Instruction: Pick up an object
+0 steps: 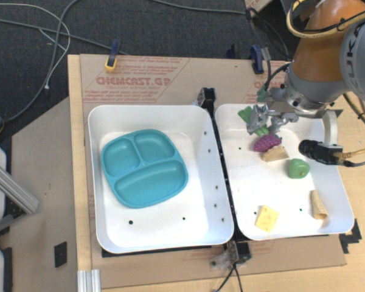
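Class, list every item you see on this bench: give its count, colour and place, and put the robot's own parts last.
Bins: 2, white, side by side on the bench.
Divided plate: 1, teal, in the left bin.
Grape bunch: 1, purple, right bin, below the gripper.
Bread piece: 1, tan, touching the grapes.
Apple: 1, green, right bin, middle.
Cheese wedge: 1, yellow, right bin, near edge.
Cone-like piece: 1, beige, right bin, right side.
Clamps: 2, blue, far edge of board.
Gripper: 1, grey-green, over the right bin's far corner.
Arm: 1, grey and orange, from right.

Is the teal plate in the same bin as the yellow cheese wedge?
No: the teal plate lies in the left bin, the cheese wedge in the right bin.
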Controlling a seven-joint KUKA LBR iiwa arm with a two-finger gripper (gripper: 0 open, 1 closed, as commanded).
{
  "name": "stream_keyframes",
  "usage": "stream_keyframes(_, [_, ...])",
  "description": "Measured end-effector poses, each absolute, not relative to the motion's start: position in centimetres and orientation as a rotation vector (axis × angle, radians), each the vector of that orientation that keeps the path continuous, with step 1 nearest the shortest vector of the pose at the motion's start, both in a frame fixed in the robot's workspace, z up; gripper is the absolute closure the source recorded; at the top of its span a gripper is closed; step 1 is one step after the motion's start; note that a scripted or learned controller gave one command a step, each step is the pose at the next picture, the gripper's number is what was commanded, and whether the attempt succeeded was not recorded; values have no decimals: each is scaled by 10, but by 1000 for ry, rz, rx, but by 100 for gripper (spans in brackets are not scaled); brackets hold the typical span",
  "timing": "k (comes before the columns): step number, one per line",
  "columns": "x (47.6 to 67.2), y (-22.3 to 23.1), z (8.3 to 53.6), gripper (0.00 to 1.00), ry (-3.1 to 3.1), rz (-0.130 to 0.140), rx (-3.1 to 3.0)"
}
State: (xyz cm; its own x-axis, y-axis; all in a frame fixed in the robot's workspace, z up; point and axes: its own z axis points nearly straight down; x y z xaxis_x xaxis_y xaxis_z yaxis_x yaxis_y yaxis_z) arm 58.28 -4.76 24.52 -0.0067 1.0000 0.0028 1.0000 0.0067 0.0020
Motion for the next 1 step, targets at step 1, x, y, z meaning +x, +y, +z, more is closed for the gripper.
stream_keyframes(1, [592,7,251,100,-2229,-5,-2213])
